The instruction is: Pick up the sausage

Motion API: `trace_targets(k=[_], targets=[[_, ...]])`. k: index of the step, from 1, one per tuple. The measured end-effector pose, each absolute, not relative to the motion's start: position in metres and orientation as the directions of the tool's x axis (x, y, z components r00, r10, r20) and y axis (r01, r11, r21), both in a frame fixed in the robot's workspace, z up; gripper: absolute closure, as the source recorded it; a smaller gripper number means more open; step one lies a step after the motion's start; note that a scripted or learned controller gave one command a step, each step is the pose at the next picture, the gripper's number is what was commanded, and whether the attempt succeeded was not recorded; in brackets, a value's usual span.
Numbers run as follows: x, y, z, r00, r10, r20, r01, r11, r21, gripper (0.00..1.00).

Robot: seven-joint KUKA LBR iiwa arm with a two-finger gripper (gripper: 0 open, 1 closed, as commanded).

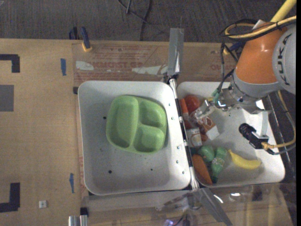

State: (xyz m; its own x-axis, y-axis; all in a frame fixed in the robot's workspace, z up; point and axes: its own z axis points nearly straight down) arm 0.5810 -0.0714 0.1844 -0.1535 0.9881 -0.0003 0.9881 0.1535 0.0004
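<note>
The sausage [207, 123] looks like the short reddish-brown piece in the left half of the right bin [273, 171]. It lies among other toy foods. My gripper [205, 110] hangs low over that bin, just above and slightly left of the piece, below the grey and orange arm [258, 65]. Whether it touches the piece is unclear, and nothing is visibly lifted.
A red tomato [192, 102] and an orange-red stick [183, 108] sit by the divider. A white box [194, 137], green pieces [206, 153], a carrot [201, 169] and a banana [245, 161] lie nearer the front. The left bin [94, 173] holds a green divided plate [137, 124].
</note>
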Motion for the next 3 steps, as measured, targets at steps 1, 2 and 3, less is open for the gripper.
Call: trace_targets(k=[1,2,3], targets=[[0.57,-0.089,0.186,-0.666,0.746,0.0,0.746,0.666,0.002,0.0],[0.517,-0.101,0.09,-0.722,0.691,-0.015,0.691,0.722,0.008,0.0],[0.626,-0.11,0.122,-0.872,0.489,0.014,0.488,0.872,-0.025,0.0]])
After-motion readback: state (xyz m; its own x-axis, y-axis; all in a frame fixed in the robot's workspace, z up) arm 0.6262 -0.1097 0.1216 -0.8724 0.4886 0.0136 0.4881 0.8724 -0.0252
